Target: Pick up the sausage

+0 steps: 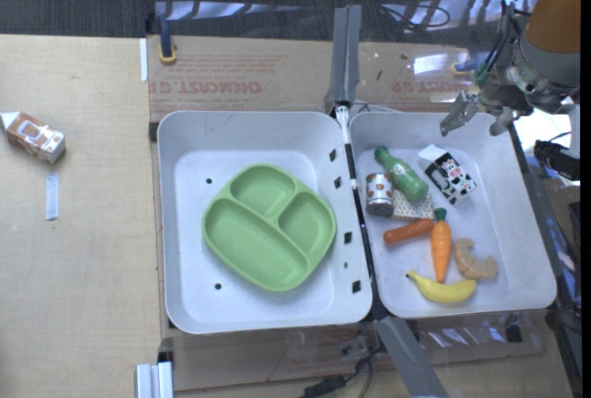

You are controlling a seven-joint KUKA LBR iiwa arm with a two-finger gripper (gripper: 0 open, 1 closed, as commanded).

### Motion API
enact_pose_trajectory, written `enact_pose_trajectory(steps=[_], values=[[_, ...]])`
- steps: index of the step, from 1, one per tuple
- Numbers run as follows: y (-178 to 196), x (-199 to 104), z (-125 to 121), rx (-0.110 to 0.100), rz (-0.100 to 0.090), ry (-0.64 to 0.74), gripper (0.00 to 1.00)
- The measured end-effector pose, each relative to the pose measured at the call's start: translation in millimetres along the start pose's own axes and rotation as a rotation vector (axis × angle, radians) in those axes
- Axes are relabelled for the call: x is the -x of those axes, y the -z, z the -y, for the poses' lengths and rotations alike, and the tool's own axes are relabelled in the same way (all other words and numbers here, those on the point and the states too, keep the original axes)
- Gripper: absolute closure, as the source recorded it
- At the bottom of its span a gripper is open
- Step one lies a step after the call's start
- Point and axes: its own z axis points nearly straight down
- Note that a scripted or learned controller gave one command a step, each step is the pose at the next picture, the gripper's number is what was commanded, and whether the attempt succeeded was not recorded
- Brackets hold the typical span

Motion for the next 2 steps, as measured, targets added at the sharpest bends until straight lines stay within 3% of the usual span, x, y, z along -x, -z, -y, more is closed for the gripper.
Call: enact_pose_trajectory(steps=[1,2], values=[[-115,-12,44,0.021,0.004,0.032,0.0],[-137,-53,84,0.019,0.005,-0.07,0.0]])
